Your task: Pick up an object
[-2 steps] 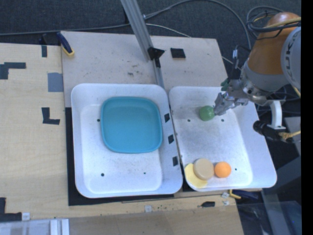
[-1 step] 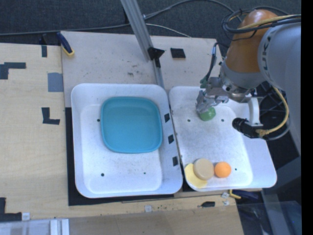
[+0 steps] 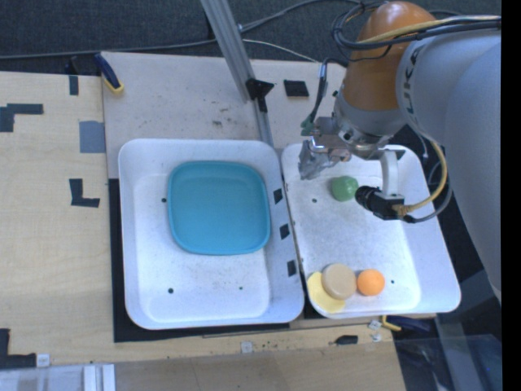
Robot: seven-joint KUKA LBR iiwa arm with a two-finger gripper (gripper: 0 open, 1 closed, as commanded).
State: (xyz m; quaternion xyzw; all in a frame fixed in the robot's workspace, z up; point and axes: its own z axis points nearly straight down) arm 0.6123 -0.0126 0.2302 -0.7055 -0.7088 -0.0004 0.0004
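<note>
Low over the right bin, my hand, its grip impossible to tell, hangs just left of the green ball, which could roll away if I clip it while closing.

A pale wooden bench carries two white bins side by side on a black mat: the left bin and the right bin, their inner rims touching. A grey metal pole slants from the bench's far edge down to the bins' far rims, with a black bracket on it. A black square lies just right of the bracket. A blue-and-yellow clamp sits near the far edge. Grey tape and dark tape mark the left side. Cables cross the dark floor beyond.
</note>
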